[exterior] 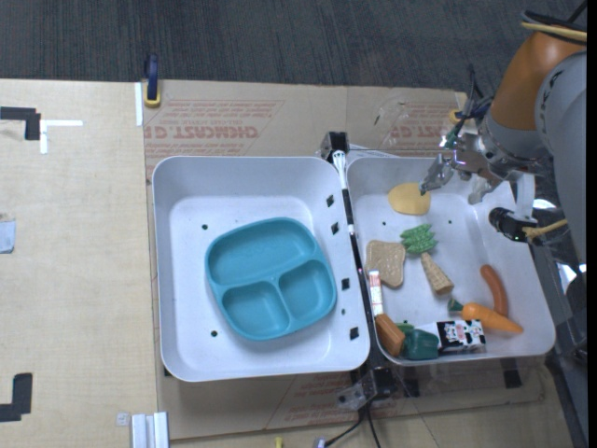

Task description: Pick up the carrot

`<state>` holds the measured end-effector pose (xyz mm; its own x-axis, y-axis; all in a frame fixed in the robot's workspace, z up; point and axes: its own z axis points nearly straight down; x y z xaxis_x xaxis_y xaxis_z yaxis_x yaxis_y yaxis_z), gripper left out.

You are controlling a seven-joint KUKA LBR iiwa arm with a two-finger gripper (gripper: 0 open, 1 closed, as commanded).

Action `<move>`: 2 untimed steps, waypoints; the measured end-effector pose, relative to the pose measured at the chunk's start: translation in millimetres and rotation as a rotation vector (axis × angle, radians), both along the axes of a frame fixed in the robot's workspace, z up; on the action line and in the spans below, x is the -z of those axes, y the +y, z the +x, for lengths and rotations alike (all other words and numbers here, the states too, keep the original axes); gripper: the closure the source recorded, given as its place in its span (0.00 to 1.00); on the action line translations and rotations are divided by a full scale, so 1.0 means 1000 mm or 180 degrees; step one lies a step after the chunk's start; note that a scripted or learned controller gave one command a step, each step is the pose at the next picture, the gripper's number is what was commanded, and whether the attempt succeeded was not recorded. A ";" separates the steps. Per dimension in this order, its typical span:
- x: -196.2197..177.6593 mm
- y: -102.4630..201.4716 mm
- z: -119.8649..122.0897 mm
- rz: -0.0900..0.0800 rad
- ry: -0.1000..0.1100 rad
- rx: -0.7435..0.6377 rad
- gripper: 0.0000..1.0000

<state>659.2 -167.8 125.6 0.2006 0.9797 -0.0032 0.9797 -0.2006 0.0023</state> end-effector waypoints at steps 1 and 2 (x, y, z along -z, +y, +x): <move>0.033 0.061 0.000 0.0010 0.0013 -0.0172 0.00; -0.045 0.046 0.000 -0.0003 -0.0002 -0.0428 0.00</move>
